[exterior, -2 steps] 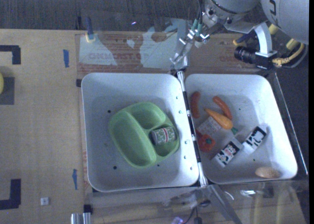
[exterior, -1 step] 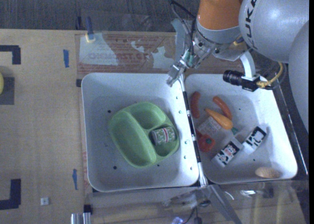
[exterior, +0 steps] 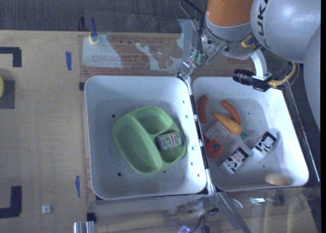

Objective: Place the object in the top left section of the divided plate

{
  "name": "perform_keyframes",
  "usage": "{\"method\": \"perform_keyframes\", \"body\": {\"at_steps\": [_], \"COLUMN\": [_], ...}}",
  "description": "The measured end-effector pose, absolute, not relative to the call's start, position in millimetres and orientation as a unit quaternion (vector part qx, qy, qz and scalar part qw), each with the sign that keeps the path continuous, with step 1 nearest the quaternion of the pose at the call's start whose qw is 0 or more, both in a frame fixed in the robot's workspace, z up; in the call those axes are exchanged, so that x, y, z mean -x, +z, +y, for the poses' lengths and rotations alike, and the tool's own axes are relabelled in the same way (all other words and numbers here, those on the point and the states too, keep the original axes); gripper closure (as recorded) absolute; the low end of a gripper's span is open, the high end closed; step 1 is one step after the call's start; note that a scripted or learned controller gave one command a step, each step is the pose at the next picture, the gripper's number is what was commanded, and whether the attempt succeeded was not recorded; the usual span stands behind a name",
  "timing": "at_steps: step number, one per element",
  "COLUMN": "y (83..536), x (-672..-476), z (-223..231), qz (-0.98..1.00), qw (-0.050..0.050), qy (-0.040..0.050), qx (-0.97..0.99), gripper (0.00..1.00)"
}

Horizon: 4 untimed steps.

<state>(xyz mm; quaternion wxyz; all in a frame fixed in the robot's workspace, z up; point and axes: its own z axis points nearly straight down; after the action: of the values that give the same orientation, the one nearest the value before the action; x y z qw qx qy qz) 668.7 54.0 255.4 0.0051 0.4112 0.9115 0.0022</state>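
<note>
A green divided plate [exterior: 137, 145] lies in the left bin [exterior: 102, 104]. It has one long section on its left and two smaller ones on its right. A small can [exterior: 169, 140] with a green and red label lies on its side in the lower right section. My gripper [exterior: 189, 67] hangs above the back rim where the two bins meet, well behind the plate and the can. Nothing shows in it.
The right bin [exterior: 295, 140] holds a red sausage [exterior: 202, 108], two carrots [exterior: 228, 123], a red strawberry-like toy [exterior: 214, 148], two cow-patterned cartons [exterior: 235, 159] and a tan bread piece [exterior: 277, 179]. A black camera [exterior: 249, 79] sticks out beside the wrist.
</note>
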Motion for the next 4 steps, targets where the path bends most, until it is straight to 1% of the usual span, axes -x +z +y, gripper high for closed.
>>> {"method": "perform_keyframes", "body": {"at_steps": [1,2,3,4], "y": [402,437,428,437], "x": [-664.0,-658.3,-660.0,-659.7], "z": [25,46,82,80], "qz": [0.935,0.953,0.966,0.981], "qw": [0.004,0.005,0.002,0.005], "qy": [0.0012,0.0015,0.0009,0.0013], "qx": [-0.355,-0.302,-0.258,-0.194], "gripper": [1.0,1.0,1.0,1.0]}}
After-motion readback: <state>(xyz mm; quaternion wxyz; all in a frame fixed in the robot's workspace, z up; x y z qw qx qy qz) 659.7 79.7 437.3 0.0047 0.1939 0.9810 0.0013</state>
